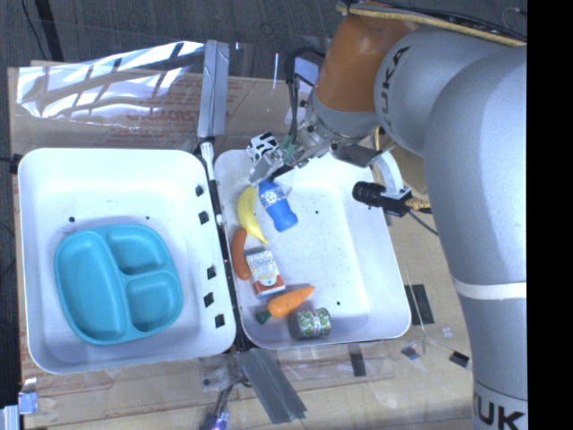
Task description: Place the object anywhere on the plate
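So we're looking at the blue divided plate (116, 280) sitting in the left bin (36, 186). In the right bin (376, 267) a banana (250, 214), sausage (239, 253), small carton (264, 271), carrot (288, 302) and can (311, 322) are lying about. The pincer (274, 170) is hovering over a blue bottle (277, 209); we can't tell its grip.

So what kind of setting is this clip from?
Probably a robot pick-and-place test bench: a KUKA arm over two white bins, toy food like a banana and carrot, and a blue plate.
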{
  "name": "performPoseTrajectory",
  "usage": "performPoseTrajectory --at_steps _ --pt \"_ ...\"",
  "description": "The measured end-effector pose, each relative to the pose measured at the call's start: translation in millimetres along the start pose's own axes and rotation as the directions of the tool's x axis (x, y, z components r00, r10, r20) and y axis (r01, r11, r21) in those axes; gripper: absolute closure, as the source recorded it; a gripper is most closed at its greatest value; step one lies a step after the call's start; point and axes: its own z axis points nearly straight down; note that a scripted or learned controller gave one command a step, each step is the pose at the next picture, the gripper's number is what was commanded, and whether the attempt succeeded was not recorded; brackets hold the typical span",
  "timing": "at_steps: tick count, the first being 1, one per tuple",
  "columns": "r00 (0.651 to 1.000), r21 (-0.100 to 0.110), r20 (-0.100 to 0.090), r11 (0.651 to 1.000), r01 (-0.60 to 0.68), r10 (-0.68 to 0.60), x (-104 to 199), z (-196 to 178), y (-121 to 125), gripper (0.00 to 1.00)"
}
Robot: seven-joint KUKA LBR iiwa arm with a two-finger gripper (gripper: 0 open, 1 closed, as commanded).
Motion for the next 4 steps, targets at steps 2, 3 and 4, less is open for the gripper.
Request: performPoseTrajectory --at_steps 2,3,4 --pt "0.983 0.004 -0.003 0.983 0.186 -0.186 168.9 1.4 -5.1 1.00" --pt "0.953 0.004 -0.004 0.953 0.305 -0.304 222.0 22.5 -38.8 1.00" --pt "0.953 0.004 -0.003 0.953 0.303 -0.303 221.2 22.1 -38.7 0.00"
